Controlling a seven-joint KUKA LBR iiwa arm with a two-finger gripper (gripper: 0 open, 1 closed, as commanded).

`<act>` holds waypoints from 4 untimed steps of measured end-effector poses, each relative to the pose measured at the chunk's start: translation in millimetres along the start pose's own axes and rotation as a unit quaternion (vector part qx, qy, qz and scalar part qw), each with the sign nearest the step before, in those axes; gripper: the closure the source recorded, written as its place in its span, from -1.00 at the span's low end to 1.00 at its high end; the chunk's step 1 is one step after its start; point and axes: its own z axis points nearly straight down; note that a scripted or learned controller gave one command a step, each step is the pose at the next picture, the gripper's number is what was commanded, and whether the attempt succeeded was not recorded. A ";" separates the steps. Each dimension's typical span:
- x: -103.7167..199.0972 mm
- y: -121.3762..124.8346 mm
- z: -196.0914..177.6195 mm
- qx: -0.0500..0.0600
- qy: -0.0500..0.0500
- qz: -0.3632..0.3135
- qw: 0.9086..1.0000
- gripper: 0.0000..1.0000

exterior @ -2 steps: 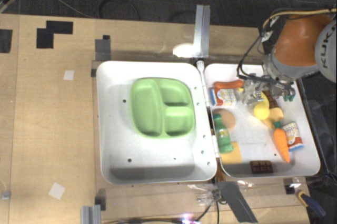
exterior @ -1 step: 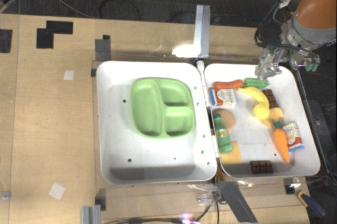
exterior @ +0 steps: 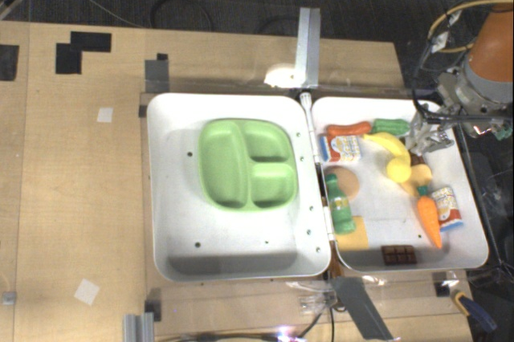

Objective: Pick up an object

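Possibly the claw (exterior: 428, 137), whose state I cannot tell, slips off the round lemon (exterior: 399, 169) just beside it in the right bin (exterior: 474, 248), pushing the banana (exterior: 387, 144) instead.

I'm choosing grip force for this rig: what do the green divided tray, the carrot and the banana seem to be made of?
Green divided tray: likely hard moulded plastic, matte, uniform colour with rounded compartments.
Carrot: probably toy plastic, smooth, flat orange with a green top.
Banana: probably toy plastic too, even yellow and unmarked; foam or rubber can't be ruled out.
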 end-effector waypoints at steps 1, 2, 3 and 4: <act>-0.8 0.6 -0.3 0.000 -0.001 0.000 1.000 -1.00; 27.4 43.9 90.9 0.000 -0.001 -0.040 0.999 -1.00; 56.9 15.4 97.5 -0.002 -0.003 -0.017 1.000 -1.00; 102.4 30.6 96.1 0.002 -0.003 0.059 0.998 -1.00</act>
